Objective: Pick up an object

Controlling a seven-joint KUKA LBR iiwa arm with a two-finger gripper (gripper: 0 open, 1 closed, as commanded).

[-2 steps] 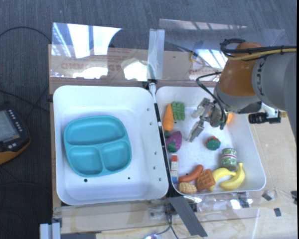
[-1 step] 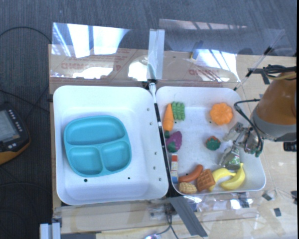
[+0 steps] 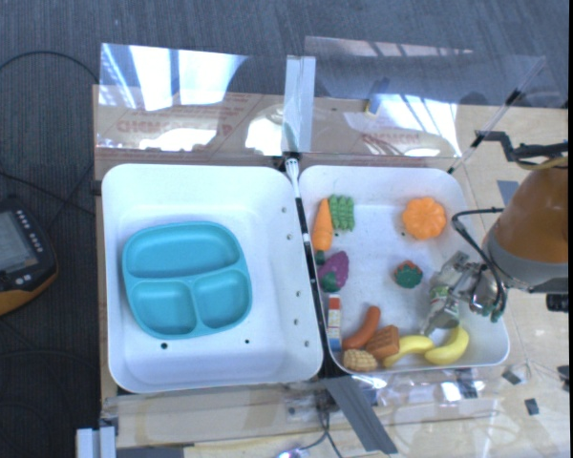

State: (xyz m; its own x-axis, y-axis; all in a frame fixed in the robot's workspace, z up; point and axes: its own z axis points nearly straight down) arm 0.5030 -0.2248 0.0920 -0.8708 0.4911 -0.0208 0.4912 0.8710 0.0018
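Toy foods lie in the right bin (image 3: 392, 181): an orange pumpkin (image 3: 424, 218), a carrot (image 3: 322, 225) beside a green piece (image 3: 341, 212), a purple piece (image 3: 332, 269), a small green and red piece (image 3: 408, 275), a sausage (image 3: 363, 327), corn (image 3: 360, 359) and two yellow bananas (image 3: 437, 346). My gripper (image 3: 446, 305) hangs low over the bin's right side, just above the bananas and right of the green and red piece. Nothing shows between its fingers.
The left bin (image 3: 134, 187) carries a teal divided tray (image 3: 185, 277). Clear plastic walls (image 3: 301, 103) stand behind both bins. A handheld controller (image 3: 10, 256) rests on the floor at far left. The arm's orange band (image 3: 540, 218) is at the right bin's edge.
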